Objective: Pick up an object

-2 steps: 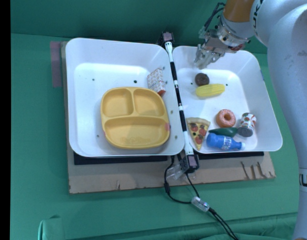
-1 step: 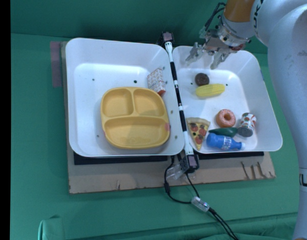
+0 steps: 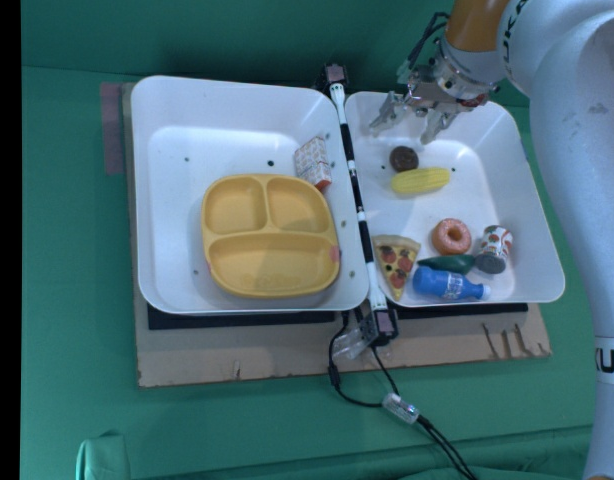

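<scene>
Grey arm (image 3: 577, 168), orange band, metal hand (image 3: 412, 123)

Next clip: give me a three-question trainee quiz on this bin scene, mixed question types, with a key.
1. True or false: the yellow tray lies in the right bin.
2. Which lies nearest the gripper? A) blue bottle B) chocolate doughnut C) pizza slice
3. Fill in: the small carton lies in the ___ bin.

Key: 1 false; 2 B; 3 left.
</scene>
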Controlling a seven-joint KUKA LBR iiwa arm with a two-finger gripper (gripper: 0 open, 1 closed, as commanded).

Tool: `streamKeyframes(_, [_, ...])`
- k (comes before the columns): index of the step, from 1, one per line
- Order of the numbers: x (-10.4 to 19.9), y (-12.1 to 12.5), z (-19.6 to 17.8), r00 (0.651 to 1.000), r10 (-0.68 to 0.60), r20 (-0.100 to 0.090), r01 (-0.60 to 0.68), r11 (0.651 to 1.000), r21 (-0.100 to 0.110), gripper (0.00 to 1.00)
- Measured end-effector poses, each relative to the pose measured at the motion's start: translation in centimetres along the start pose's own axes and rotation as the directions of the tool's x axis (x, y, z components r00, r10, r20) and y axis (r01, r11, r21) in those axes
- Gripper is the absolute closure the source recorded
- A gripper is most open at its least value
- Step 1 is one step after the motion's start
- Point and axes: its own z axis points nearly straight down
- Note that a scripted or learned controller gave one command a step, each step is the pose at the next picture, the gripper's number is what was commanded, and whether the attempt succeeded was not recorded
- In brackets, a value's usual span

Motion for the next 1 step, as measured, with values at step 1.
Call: streamKeyframes(1, [0.69, 0.15, -1.37, 1.0, 0.002, -0.016, -0.002, 1.0, -0.001, 1.0])
